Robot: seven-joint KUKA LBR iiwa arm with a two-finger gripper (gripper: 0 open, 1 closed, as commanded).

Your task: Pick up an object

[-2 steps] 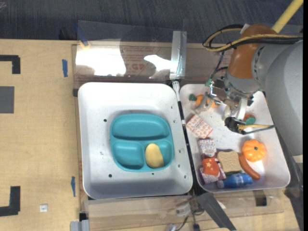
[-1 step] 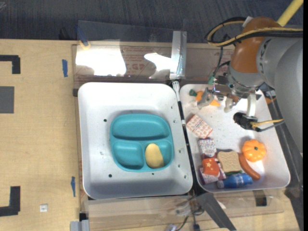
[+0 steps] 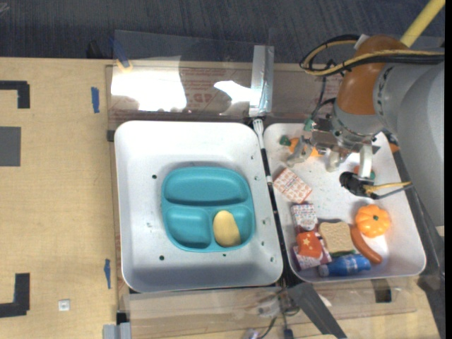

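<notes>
Arm (image 3: 399, 94) came in from the right, orange band above the wrist. Gripper (image 3: 330, 152) sat low over the far end of the right bin (image 3: 408, 251), above bare white floor. Couldn't tell from this angle whether the gripper was apart or together.

All but one of the pickable objects were in the right bin:
- small orange-and-green piece (image 3: 286, 141) in the far left corner, just beside the gripper
- checkered packet (image 3: 292, 185) near the left wall, just in front of the gripper, apart from it
- small printed box (image 3: 304, 215) in front of the packet
- red-orange item in a clear wrapper (image 3: 308, 247) touching the box on its near side
- bread slice (image 3: 335, 235) just right of the wrapper
- blue bottle (image 3: 347, 265) lying on its side along the near wall
- orange pumpkin (image 3: 372, 219) on the right side, with an orange-red wedge (image 3: 367, 249) touching it on its near side

Left bin (image 3: 141, 189) held a teal divided tray (image 3: 201, 189). A yellow potato-like lump (image 3: 226, 228) lay in the tray's near right compartment.

Both bins sat side by side on the desk (image 3: 56, 189).
</notes>
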